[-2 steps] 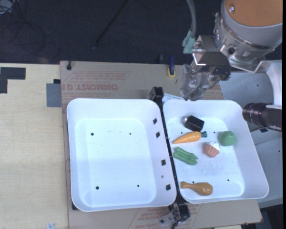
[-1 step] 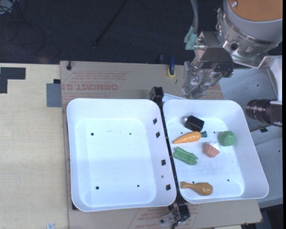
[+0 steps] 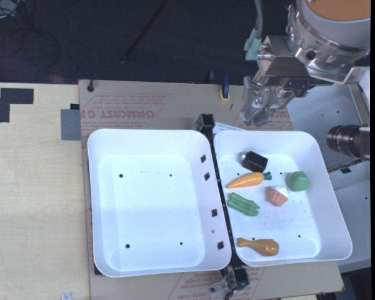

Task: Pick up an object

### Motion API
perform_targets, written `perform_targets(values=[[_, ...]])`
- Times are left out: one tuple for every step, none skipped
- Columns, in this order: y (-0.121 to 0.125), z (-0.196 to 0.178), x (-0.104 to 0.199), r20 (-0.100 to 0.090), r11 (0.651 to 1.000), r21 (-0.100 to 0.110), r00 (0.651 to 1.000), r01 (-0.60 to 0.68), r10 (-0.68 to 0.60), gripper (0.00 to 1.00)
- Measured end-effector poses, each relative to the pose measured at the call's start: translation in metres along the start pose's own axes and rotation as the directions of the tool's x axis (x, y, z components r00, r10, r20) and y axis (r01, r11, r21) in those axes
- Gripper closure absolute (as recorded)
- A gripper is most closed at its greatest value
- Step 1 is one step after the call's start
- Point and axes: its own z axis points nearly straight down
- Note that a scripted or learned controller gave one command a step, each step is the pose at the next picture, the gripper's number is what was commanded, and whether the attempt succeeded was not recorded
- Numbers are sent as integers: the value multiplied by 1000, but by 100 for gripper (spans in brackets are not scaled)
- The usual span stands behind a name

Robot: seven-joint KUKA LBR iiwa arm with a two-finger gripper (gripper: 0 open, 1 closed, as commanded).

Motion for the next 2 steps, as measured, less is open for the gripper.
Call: perform_targets(values=[[0, -9, 1, 1, 1000, 4, 1000, 5, -5, 100], [-3, 48, -52, -6, 998, -22, 999, -52, 51, 100]])
